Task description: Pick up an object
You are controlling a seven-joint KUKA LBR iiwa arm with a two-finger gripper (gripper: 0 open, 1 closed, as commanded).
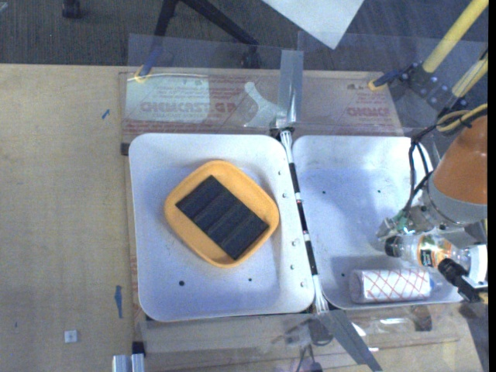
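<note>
Arm [465,173] reaches in from the right over the right bin [349,208], its claw [422,246] low near that bin's right side; whether the claw is apart or together cannot be told. A white cylinder with red crosshatch [390,284] lies just below it. An orange tray with dark slats [222,211] sits in the left bin [155,231]

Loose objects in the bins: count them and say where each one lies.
2. A yellow tray with a dark ribbed insert lies mid left bin. A white roll with red crosshatching lies along the right bin's near edge. The arm may hide more.
</note>
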